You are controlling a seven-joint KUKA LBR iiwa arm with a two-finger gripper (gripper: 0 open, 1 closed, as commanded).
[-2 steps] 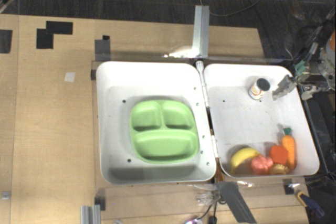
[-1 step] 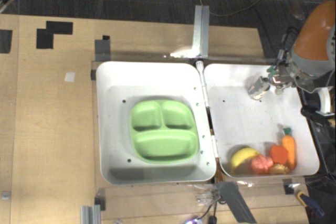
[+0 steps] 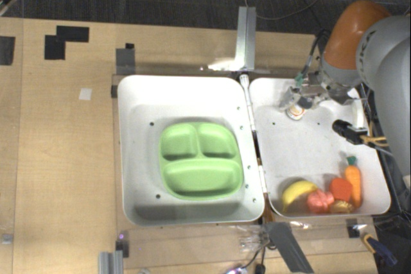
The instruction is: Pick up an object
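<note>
The arm enters from the right, gripper [image 3: 299, 99] low over the right bin's [image 3: 302, 151] far end; finger state cannot be determined. A small round item [image 3: 295, 111] beneath is indistinct, possibly a cap. Banana [image 3: 298, 192], carrot [image 3: 353, 181] and pink toy [image 3: 319, 201] lie along the near edge. The left bin [image 3: 138, 138] holds a green tray [image 3: 199, 158] on the wooden bench [image 3: 58, 157].

We see bright, even overhead light, no harsh contrast. Both white bins near blown out: left bin [image 3: 138, 138] floor w/ soft grey shadow along near edge, right bin [image 3: 302, 151] washed pale. Glare spot on metal post [image 3: 246, 42] base, approx where bins meet. Green tray [image 3: 201, 158] shows soft sheen, mild shadow in its compartments. Dark floor at top grainy, low detail. Arm [image 3: 379, 42] at right soft, slightly out of focus. Overall res low, edges a bit fuzzy; slight noise throughout.
</note>
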